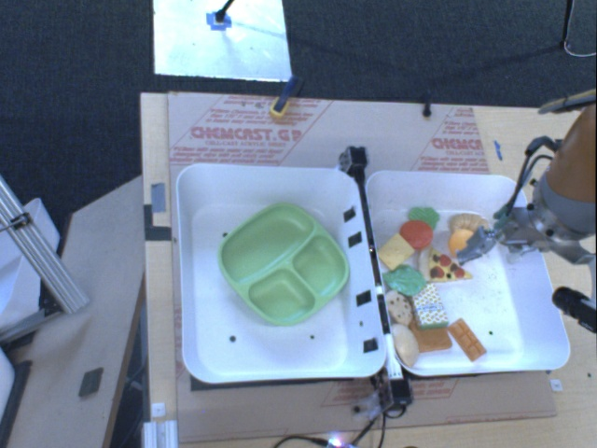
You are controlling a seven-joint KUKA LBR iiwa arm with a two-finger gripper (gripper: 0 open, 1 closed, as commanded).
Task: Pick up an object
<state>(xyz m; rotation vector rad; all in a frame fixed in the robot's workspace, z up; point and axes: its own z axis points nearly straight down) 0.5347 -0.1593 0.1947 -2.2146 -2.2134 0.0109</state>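
The right bin (pixel 532 343) holds several toy foods: a red tomato (pixel 417 234), a yellow cheese wedge (pixel 395 250), a pizza slice (pixel 448 267), an orange piece (pixel 460 240), a green leaf (pixel 404 279), a blue-patterned block (pixel 430 305) and a brown bar (pixel 466 339). My gripper (pixel 478 244) reaches in from the right, low over the bin, its tip between the orange piece and the pizza slice. I see nothing held between its fingers.
The left bin (pixel 205 343) holds a green divided plate (pixel 284 262). A black divider with clips (pixel 366 259) runs between the bins. A cookie (pixel 399 307) and a pale oval piece (pixel 406 344) lie near the right bin's left wall.
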